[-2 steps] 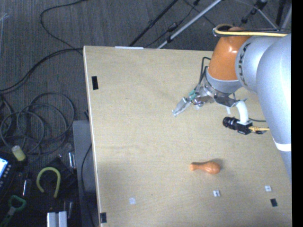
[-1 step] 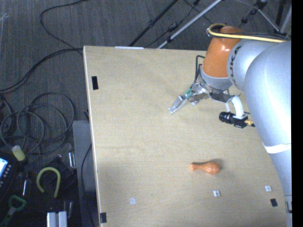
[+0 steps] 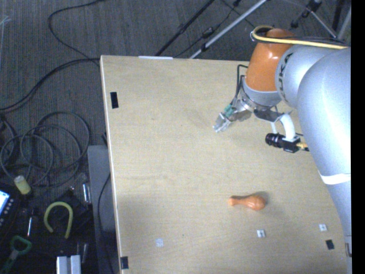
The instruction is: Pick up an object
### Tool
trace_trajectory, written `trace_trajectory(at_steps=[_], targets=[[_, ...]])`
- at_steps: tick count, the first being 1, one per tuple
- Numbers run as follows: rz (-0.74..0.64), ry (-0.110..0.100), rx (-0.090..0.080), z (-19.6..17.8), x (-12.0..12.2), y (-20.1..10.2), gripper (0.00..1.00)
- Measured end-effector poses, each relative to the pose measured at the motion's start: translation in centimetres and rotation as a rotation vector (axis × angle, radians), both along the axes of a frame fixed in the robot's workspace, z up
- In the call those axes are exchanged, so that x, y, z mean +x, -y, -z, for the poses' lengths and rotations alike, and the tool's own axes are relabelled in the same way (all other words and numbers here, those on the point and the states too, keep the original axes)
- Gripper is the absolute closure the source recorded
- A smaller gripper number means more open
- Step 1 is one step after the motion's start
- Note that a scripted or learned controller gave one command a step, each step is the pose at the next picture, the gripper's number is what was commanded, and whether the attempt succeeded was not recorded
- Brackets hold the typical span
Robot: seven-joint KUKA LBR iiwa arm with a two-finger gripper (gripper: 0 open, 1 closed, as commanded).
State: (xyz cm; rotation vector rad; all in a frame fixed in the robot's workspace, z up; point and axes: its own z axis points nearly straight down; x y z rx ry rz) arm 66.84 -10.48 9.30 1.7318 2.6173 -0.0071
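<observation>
Lying on smooth board: bulbous orange object

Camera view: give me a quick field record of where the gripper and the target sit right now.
surface: bare tan bench top, with small black and white markers near its edges
object: orange bulb-shaped item with a narrow neck, lying on its side at lower right
gripper: above the upper middle of the bench
relation: gripper apart from the orange item, which lies nearer the camera
arm: grey with an orange band, reaching in from the right
floor: cables left of the bench
</observation>
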Motion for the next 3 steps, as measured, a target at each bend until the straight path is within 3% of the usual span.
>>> trace_trajectory(at_steps=[1, 2, 3], targets=[[0.0, 0.0, 0.0, 0.01, -0.01, 0.0, 0.0], [0.0, 0.0, -0.001, -0.91, 0.01, -0.02, 1.0], [0.0, 0.0, -0.002, -0.9, 0.0, -0.01, 0.0]])
